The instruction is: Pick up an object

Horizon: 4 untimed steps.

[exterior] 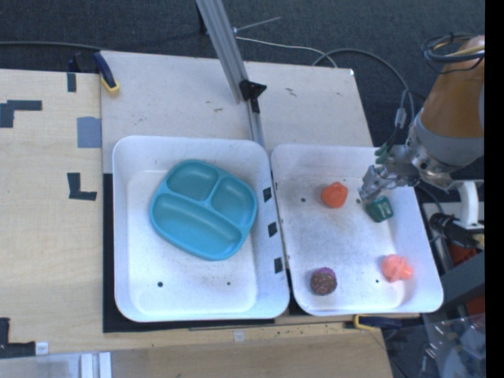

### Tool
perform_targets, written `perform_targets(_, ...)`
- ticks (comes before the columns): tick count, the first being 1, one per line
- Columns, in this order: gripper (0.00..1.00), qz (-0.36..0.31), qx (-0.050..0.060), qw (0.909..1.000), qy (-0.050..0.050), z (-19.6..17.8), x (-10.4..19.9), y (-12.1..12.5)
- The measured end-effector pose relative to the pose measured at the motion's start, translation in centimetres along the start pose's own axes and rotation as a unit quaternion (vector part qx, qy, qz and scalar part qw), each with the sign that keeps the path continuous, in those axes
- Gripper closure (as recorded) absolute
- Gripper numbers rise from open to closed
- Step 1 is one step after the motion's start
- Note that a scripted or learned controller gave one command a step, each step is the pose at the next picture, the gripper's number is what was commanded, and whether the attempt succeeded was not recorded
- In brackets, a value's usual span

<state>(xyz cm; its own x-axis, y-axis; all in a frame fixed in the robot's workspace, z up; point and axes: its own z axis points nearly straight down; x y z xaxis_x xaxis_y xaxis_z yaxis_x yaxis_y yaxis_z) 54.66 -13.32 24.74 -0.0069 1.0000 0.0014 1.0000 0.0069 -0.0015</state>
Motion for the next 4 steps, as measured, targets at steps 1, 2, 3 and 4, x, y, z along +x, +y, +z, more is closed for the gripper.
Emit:
perform_targets(1,1.0,0.0,-0.001,1.0,0.0,-0.7,5.3,0.8)
perform_targets(2,1.0,0.0,0.0,1.0,0.0,-1.1,10.6,1.3)
perform_targets(3,1.0,0.0,0.001,1.0,0.0,0.4,15.7,1.2)
perform_targets(4,1.0,-0.001,0.0,1.0,0.0,0.4,21.9,2.5)
